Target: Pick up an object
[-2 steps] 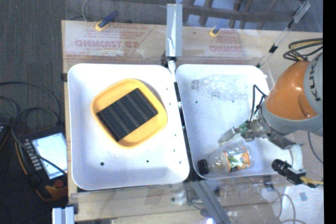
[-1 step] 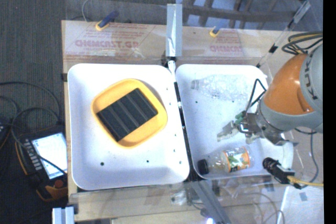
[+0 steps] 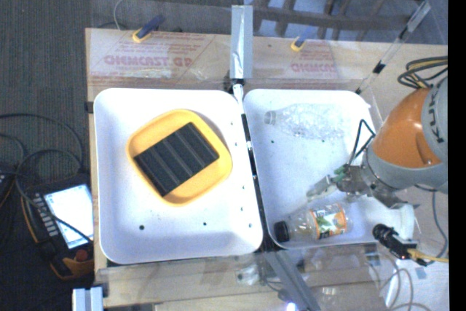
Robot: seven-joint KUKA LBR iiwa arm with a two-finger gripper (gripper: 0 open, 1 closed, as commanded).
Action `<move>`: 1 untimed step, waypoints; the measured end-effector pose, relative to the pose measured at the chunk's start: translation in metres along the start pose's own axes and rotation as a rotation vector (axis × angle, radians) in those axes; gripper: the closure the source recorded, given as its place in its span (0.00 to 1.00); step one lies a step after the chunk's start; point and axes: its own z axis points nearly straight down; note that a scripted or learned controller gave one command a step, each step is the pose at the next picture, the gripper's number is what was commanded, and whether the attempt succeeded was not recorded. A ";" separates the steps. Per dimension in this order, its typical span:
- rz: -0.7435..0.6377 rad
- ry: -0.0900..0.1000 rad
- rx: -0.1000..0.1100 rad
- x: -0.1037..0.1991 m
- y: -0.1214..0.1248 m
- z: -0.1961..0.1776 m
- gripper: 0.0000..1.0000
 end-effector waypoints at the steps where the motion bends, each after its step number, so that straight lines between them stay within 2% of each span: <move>1: 0.091 -0.002 0.000 0.001 0.007 0.000 0.00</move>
